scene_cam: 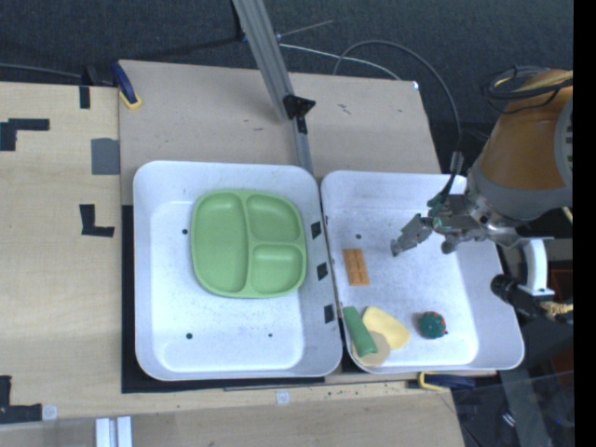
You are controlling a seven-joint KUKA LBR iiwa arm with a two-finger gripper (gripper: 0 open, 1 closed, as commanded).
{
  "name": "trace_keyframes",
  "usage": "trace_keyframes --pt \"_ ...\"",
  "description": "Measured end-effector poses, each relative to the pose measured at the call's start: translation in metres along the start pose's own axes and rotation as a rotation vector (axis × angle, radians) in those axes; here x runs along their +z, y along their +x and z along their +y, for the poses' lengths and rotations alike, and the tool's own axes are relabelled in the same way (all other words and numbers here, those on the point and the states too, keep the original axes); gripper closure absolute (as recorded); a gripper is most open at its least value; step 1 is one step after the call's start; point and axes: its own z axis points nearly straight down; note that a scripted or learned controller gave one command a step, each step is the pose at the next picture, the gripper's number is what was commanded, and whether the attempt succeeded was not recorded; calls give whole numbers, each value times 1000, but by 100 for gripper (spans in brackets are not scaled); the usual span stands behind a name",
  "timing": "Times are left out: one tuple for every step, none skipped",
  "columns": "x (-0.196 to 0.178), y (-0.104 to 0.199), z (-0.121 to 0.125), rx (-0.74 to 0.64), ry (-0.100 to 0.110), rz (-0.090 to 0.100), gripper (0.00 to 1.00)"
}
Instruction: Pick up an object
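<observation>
— Objects for picking: where do they lie?

— All in my right bin (484, 338). An orange block (356, 266) lies flat toward the bin's left side, about halfway down. At the near left corner a green stick-like piece (358, 333) leans against a pale yellow lump (387, 327), the two touching. Just right of them, apart from both, sits a small dark green ball with a red spot (430, 324).

— And the left bin?

— My left bin (154, 343) carries a light green divided plate (249, 244) with three compartments, set in its far half.

— Where is your gripper?

— My gripper (410, 238) hangs over the middle of the right bin, reaching in from the right, right of the orange block and farther back than the ball. It touches none of them.

— Open or closed?

— I cannot tell; the tip is a dark blur from this height. Nothing is visible between its tips.
</observation>
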Motion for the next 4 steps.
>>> trace_keyframes --pt "0 0 0 1 0 0 0" --pt "43 1 -1 1 5 0 0" --pt "88 2 2 1 5 0 0" --pt "135 2 2 2 -1 -3 0"
